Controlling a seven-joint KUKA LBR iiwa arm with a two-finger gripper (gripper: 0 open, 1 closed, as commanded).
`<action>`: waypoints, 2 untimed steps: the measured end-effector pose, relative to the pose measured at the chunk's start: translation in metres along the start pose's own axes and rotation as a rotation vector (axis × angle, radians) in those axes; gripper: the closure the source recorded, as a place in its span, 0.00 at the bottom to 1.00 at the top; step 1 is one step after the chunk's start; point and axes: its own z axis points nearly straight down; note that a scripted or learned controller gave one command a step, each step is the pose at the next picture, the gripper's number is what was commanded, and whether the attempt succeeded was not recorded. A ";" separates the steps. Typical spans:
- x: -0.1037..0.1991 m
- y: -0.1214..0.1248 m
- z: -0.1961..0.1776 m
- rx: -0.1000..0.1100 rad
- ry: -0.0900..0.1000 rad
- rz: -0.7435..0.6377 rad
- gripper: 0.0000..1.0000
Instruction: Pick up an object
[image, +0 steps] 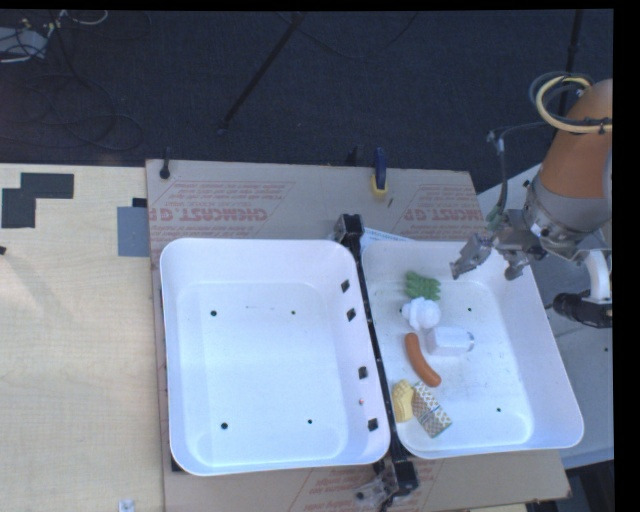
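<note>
Right bin (540, 400), claw (493, 257) above, open

This is a robotics lab test bench rather than a home or shop. Two shallow white plastic bins (265, 262) sit side by side on a sheet of brown printed cardboard (262, 202), which is held down by a small blue-and-yellow clamp (379, 172) at its far edge. Loose black cables (60, 70) trail over the dark carpeted floor (300, 90) behind, and a pale plywood board (70, 340) lies alongside.
</note>
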 end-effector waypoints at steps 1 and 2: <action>0.049 -0.067 0.055 0.011 0.005 0.001 0.00; 0.088 -0.051 0.104 -0.005 -0.004 -0.001 0.00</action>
